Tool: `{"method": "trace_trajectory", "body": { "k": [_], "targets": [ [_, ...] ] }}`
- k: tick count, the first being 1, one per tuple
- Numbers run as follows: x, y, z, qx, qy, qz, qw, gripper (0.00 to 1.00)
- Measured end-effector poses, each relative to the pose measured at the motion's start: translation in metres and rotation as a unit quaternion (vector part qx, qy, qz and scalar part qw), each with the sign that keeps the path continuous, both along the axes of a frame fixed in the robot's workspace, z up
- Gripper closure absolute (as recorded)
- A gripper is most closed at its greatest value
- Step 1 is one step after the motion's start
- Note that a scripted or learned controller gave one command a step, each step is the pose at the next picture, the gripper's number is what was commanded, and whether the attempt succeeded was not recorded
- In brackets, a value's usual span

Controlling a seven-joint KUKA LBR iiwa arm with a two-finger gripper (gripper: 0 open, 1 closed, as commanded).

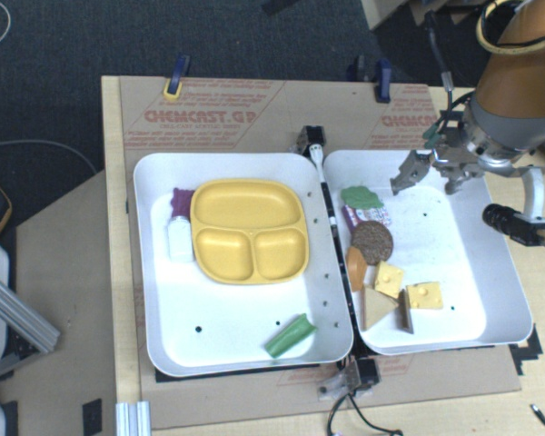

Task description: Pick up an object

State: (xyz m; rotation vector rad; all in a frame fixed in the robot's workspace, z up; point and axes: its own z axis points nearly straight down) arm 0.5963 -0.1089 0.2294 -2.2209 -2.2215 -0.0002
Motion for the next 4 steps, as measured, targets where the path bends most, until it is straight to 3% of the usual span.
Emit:
{"method": "trace_trajectory", "body": {
  "k": [2, 3, 4],
  "targets": [
    [0.005, 0.007, -0.112, 0.0007, 0.004, 0.000, 1.0000, 0.00],
    [0.007, 0.008, -0.142, 0.0019, 0.000, 0.000, 1.0000, 0.00],
    [0.010, 0.007, -0.127, -0.0002, -0.007, 0.000, 1.0000, 1.00]
  ]
}}
